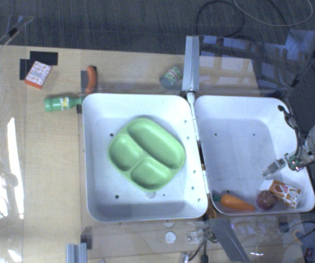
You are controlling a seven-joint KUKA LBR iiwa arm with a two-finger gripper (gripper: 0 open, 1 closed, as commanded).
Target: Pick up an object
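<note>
1. White left bin (94,163) is holding a green divided tray (146,153).
2. White right bin (234,119) is carrying a carrot (236,203), a dark round item (266,199) and a small carton (285,193) along its near wall.
3. Gripper (282,165) is hovering just above the carton, fingers spread, gripping nothing.

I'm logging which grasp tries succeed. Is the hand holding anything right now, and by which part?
Nothing is held. The hand hangs above the small carton in the right bin, with nothing between its fingers.
</note>
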